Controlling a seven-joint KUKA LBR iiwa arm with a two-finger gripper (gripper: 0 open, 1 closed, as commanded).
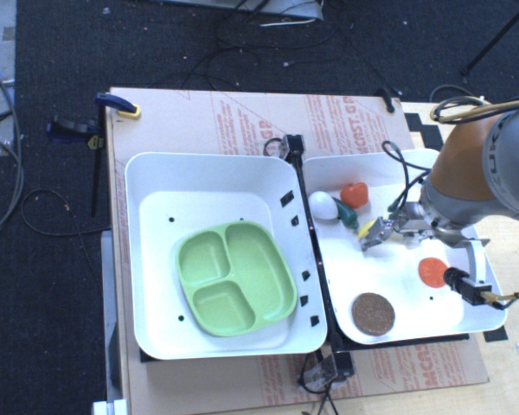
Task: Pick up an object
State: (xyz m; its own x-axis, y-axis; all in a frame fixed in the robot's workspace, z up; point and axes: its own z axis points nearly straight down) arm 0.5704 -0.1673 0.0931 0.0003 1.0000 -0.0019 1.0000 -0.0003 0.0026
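Observation:
In the right bin point(415, 318) lie a white egg-shaped object point(322, 204), a red pepper-like object point(355, 194) with a green piece point(347, 216) beside it, an orange-red round object point(432, 271) and a brown disc point(373, 313). My gripper point(374, 233) hangs low over the middle of this bin, just right of the green piece and below the red object. I see nothing between its fingers. The grey arm with its orange band point(467, 162) reaches in from the right.
The left bin point(151, 188) holds a green three-compartment plate point(235, 277). A black divider point(307, 232) runs between the bins. Cables lie on the dark floor behind the bench, and a blue clamp point(117, 105) sits at its far left corner.

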